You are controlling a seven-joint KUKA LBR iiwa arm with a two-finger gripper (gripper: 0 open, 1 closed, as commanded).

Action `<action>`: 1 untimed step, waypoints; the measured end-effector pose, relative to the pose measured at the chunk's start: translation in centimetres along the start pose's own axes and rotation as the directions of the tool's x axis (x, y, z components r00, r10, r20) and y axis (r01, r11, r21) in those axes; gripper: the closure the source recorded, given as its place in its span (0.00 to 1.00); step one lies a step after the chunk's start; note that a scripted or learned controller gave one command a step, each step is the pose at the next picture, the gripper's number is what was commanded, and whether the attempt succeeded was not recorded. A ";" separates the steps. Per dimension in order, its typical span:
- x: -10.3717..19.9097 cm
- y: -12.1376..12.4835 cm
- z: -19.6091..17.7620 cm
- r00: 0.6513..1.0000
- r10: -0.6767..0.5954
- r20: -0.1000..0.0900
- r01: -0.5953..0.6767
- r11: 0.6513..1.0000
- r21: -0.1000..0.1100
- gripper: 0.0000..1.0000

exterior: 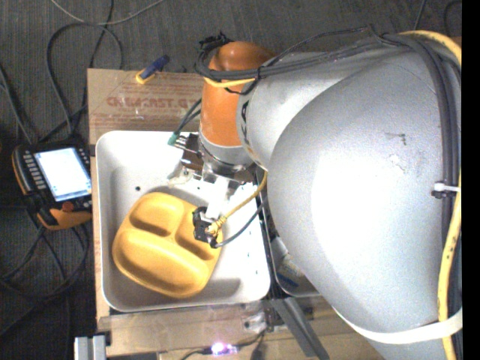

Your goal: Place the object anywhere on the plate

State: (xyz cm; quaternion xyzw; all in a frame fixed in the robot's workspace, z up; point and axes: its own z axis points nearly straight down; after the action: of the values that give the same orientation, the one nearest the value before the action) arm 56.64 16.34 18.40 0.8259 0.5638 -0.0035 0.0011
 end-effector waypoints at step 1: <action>0.0 -0.1 -0.7 1.000 -0.003 0.006 0.003 1.000 0.003 1.00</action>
State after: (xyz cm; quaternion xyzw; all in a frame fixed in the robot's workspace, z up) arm 56.53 16.42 19.15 0.8250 0.5651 -0.0067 0.0017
